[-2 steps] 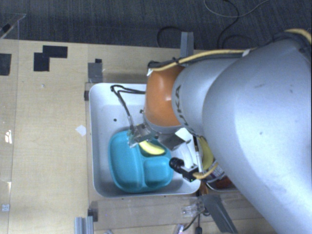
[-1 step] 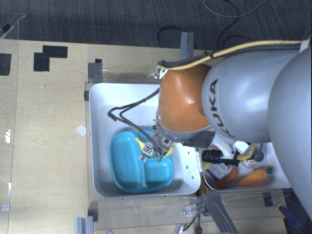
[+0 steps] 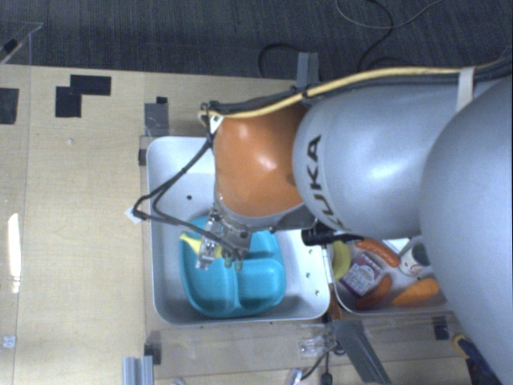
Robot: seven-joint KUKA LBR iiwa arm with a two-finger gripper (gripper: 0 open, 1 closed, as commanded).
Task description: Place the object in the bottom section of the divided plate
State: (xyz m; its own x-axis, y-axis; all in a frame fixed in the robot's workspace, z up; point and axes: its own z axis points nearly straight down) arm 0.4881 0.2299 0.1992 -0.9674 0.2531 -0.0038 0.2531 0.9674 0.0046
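Jaws (image 3: 218,251), state unclear, hang over the blue divided plate's (image 3: 260,283) left edge.

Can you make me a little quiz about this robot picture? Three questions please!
1. True or false: the blue plate sits in the left bin.
2. What color is the band above the robot's wrist? A) green B) orange C) purple
3. Fill in: the pincer hangs right over the ____ plate.

Key:
1. True. The plate lies in the left bin, and the right bin holds a pile of toy food.
2. B, orange.
3. Blue. The pincer is above the plate's upper left part; something yellow peeks out beside it, but what it is cannot be told.
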